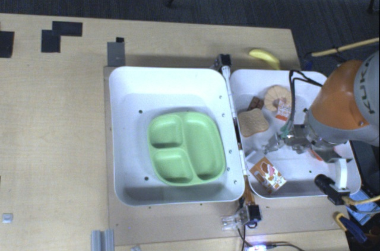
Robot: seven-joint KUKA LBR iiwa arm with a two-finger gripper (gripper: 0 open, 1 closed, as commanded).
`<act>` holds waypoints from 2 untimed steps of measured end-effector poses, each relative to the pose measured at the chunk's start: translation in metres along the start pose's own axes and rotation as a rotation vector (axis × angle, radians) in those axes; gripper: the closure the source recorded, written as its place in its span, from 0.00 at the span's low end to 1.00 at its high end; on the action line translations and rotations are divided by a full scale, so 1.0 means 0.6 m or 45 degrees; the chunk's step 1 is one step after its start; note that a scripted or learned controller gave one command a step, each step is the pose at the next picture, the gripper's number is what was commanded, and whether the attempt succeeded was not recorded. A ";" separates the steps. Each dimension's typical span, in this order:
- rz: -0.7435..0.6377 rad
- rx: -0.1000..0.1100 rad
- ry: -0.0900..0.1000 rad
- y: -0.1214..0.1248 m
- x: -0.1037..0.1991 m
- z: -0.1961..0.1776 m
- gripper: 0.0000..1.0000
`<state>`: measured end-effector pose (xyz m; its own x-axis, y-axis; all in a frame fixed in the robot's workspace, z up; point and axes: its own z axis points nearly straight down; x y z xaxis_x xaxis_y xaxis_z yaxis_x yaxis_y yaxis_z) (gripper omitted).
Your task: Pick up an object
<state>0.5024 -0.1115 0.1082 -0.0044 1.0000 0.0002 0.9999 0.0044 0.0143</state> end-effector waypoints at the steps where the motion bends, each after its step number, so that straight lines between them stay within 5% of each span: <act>1: 0.003 0.007 -0.003 -0.019 0.025 0.036 0.00; 2: 0.002 0.000 -0.003 -0.015 0.026 0.017 1.00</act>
